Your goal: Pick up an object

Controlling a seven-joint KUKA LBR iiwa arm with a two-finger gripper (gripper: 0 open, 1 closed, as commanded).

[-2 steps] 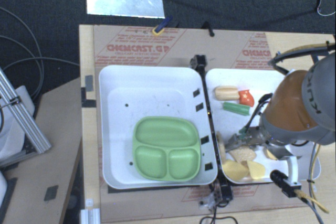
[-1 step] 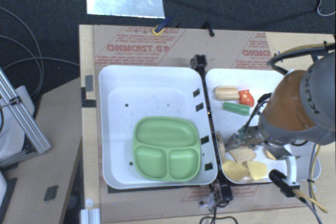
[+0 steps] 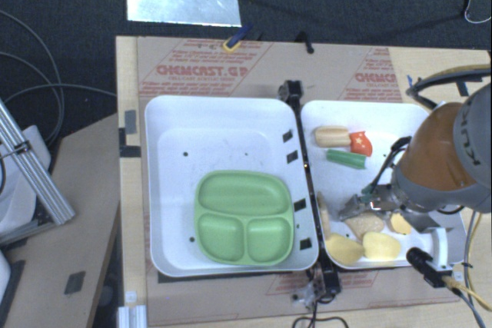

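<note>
Reaching into the right bin (image 3: pixel 384 113), the gripper (image 3: pixel 358 205) hangs low over pale food pieces (image 3: pixel 367 224) just beneath it, nothing visibly lifted yet; whether it is wide or narrow cannot be told, while a green divided plate (image 3: pixel 246 217) sits in the left bin (image 3: pixel 173 157)

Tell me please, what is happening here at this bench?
A grey and orange robot arm reaches into the right bin and has its pincer low over a beige piece among the toy foods. Nothing is visibly held yet. The left bin holds a green divided plate.
</note>
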